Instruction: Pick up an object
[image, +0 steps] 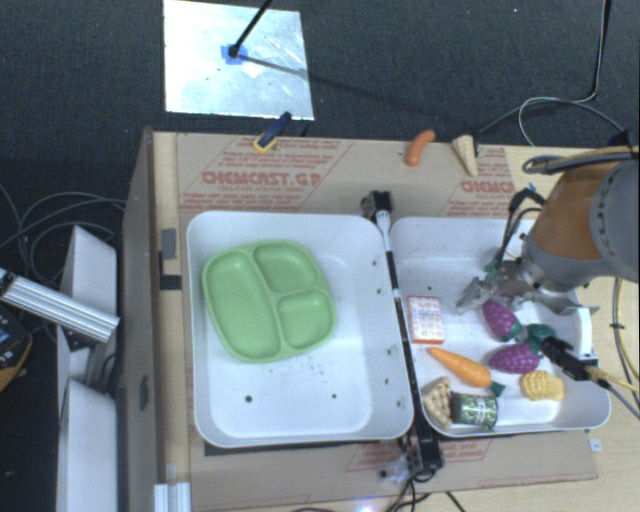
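Note:
My gripper (484, 291) hangs low in the right bin (440, 255), near its middle, at the end of the grey arm with its orange band (570, 215). A purple toy fruit (498, 319) lies just below and right of the gripper, close to it or touching. Further objects lie along the bin's front: a red and white box (425, 319), a carrot (461, 366), a purple grape bunch (515, 357), a corn cob (541, 385), a green can (473, 409) and a pale slice (436, 398). I see nothing held.
The left bin (230, 410) holds a green divided plate (268, 298). On the cardboard behind the bins lie an orange piece (421, 146), a pale cone (465, 153) and a blue and yellow tool (270, 133). Cables run at the far right.

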